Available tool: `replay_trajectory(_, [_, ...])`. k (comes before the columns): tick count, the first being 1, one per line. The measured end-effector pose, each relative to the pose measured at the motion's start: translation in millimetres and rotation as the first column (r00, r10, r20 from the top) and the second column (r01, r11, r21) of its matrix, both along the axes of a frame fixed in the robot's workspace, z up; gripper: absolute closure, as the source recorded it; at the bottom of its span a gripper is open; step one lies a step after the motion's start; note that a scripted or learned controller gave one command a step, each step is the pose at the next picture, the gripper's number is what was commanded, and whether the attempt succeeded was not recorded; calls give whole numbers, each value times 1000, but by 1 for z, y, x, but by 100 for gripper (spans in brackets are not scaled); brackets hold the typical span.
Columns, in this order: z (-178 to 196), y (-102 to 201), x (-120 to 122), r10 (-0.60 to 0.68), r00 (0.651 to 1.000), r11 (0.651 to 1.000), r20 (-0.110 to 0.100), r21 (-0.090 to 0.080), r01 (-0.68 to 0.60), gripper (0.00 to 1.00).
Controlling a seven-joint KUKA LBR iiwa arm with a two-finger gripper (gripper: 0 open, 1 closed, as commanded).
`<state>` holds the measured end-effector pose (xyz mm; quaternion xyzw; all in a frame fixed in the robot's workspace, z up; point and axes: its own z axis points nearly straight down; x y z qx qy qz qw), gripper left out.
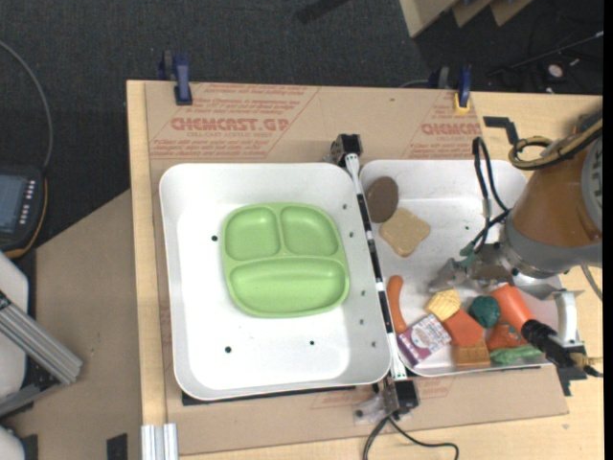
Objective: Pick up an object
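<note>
Left bin: we see the left bin, shallow, glossy white plastic with rounded corners, carrying a pale green divided plate with three compartments; we judge it is the drop side, since no loose items lie there.
Right bin: the right bin holds the candidates for picking, crowded toward its near corner.
Objects: a brown oval piece and a tan toast-like slab lie apart near the far end; an orange carrot-like stick lies along the divider; a yellow wedge, a printed packet, an orange block, a teal lump and a green strip lie touching in a heap.
Arm: the grey arm with its orange band reaches in from the right.
End effector: the end effector hangs just above the heap, near the yellow wedge; we cannot tell its state, and we see nothing held.
Tabletop: brown printed board, clamped at the far edge.
</note>
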<state>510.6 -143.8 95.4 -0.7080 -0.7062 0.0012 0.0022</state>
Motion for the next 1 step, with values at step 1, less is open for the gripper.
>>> replay_trajectory(1, [-11,26,-29,2,1000,1000,1,1,-2,0])
